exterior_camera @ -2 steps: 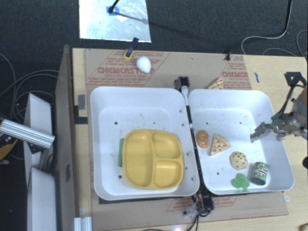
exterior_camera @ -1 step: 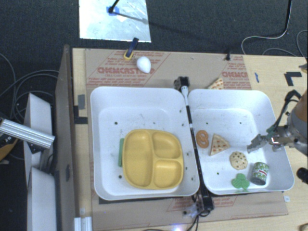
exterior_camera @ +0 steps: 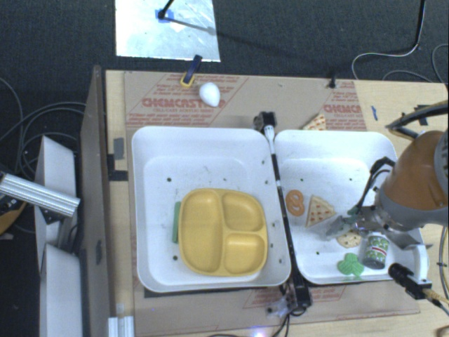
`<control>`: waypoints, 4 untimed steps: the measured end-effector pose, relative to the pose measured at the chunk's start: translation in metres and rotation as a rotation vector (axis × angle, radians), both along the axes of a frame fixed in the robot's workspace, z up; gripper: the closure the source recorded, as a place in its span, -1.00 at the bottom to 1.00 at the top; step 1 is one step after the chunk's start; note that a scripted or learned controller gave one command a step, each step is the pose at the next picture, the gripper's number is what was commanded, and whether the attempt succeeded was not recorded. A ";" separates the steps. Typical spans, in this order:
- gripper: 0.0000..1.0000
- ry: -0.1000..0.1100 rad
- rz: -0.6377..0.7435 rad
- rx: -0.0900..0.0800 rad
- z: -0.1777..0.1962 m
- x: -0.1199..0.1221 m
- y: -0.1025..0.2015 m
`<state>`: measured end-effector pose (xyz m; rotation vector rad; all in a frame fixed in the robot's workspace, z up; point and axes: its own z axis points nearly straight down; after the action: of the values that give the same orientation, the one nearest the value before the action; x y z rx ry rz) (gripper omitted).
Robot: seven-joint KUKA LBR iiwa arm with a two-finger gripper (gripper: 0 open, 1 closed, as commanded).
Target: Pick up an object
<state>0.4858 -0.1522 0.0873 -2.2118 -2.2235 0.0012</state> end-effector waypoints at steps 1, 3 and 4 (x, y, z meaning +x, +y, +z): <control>1.00 -0.011 -0.001 -0.003 0.018 0.003 -0.002; 1.00 -0.009 0.001 -0.004 0.095 0.009 -0.013; -1.00 -0.007 -0.002 -0.004 0.093 0.008 -0.014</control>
<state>0.4937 -0.1661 0.1807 -2.2195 -2.2265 -0.0022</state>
